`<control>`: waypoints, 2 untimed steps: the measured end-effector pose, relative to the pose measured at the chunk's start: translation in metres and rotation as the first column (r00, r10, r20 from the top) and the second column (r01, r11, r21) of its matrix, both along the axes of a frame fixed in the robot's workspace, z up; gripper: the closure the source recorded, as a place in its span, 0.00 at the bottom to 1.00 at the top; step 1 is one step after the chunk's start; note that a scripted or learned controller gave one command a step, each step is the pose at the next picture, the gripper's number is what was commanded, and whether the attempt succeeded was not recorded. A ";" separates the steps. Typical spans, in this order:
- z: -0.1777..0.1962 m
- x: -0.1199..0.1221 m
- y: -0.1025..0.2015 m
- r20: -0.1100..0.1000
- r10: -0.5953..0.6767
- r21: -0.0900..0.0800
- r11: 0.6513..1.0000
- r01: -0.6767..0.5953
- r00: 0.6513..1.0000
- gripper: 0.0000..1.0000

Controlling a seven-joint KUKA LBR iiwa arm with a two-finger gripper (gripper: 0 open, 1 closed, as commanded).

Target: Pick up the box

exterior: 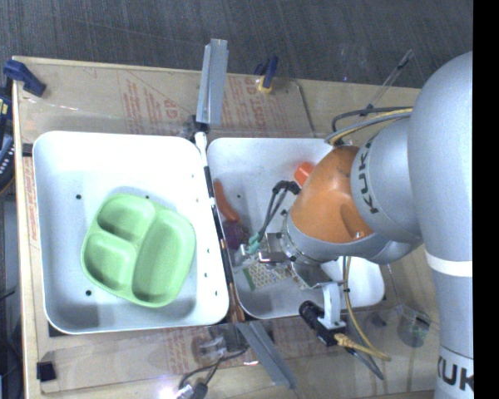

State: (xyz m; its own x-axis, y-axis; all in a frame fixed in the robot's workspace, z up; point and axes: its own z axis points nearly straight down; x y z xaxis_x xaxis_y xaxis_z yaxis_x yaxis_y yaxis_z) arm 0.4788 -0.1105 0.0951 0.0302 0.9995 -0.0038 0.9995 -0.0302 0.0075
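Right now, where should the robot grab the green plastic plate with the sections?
Probably its raised outer rim, coming straight down from above. The green divided plastic plate lies flat in the left white bin, so only that thin rim offers a pinch.

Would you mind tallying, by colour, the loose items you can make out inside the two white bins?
Green: 1, the divided tray in the left bin.
Orange or red-brown: 2, an orange item and a reddish-brown item in the right bin.
Total: 3; the arm hides the rest.
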 end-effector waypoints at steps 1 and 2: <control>0.011 0.001 0.000 0.003 0.006 -0.001 1.000 -0.006 1.000 1.00; 0.138 -0.002 -0.001 -0.008 0.149 0.004 0.989 -0.149 0.989 1.00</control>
State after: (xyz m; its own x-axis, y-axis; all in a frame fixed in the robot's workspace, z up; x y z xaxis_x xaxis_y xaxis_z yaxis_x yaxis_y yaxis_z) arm 0.4773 -0.1115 0.2332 -0.1194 0.9929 0.0000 0.9929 0.1194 -0.0004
